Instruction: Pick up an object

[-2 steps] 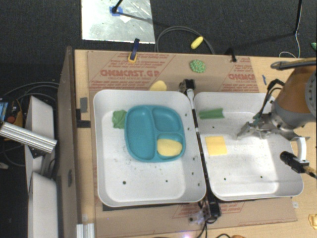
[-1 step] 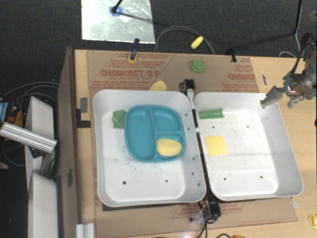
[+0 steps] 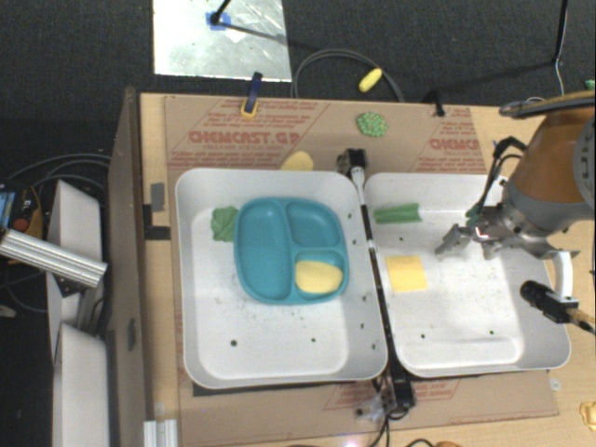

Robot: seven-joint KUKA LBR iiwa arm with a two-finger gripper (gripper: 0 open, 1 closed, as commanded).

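Note:
In the right bin [image 3: 466,343] a flat yellow square [image 3: 406,273] lies near the left wall, and a green stick [image 3: 397,214] lies at the back left. My gripper [image 3: 463,240] hangs over this bin's middle right, to the right of the yellow square and apart from it; nothing shows in its grasp. The left bin [image 3: 270,352] holds a blue divided plate [image 3: 275,250] with a yellow lump [image 3: 318,277] in its front right compartment. A green leafy piece [image 3: 223,223] lies against the plate's left rim.
A black-and-white part [image 3: 551,296] juts over the right bin's right edge. Behind the bins, the cardboard carries a pale yellow piece [image 3: 298,162], a green bumpy piece [image 3: 372,124] and a blue-and-yellow clip [image 3: 251,96]. A black fitting [image 3: 352,163] stands where the bins meet.

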